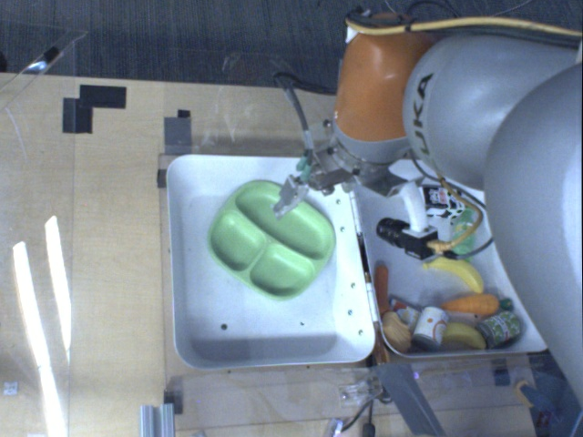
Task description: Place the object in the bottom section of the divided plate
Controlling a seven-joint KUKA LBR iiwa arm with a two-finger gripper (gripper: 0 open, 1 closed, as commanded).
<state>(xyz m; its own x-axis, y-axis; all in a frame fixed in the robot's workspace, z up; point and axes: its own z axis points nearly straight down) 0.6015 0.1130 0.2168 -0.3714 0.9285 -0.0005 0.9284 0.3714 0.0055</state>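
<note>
Pincer (290,198) above green divided plate (240,236) in white bin (211,333)

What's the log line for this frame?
tool: above divided plate, upper-right rim | plate: in left bin | right bin: banana, carrot | placement: not done

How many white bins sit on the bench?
2. The left bin holds a green plate; the right bin, beside it, holds small items and is partly covered by the arm.
</note>
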